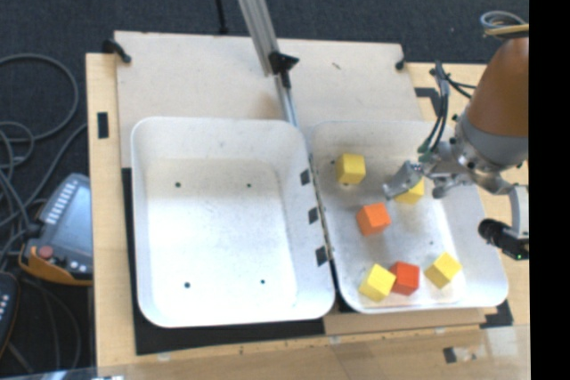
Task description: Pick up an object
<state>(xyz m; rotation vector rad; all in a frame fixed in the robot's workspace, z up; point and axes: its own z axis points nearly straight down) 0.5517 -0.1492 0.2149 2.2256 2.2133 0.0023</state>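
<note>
The gripper [408, 182] hovers over a yellow cube [411, 192] in the right bin [472, 294], just right of the orange cube [373, 217]; whether it grips is unclear. Approach step; next, descend squarely.

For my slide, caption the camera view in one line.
KUKA arm's gripper poised over a yellow cube in the right bin, among five other yellow, orange and red cubes.

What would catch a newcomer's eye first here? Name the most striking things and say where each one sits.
The bright blocks scattered in the right bin stand out first: a yellow block near its far left, an orange block in the middle, and a red block between two yellow ones at the near edge. Next comes the arm's gripper, low over another yellow block. The left bin is a plain white expanse.
</note>
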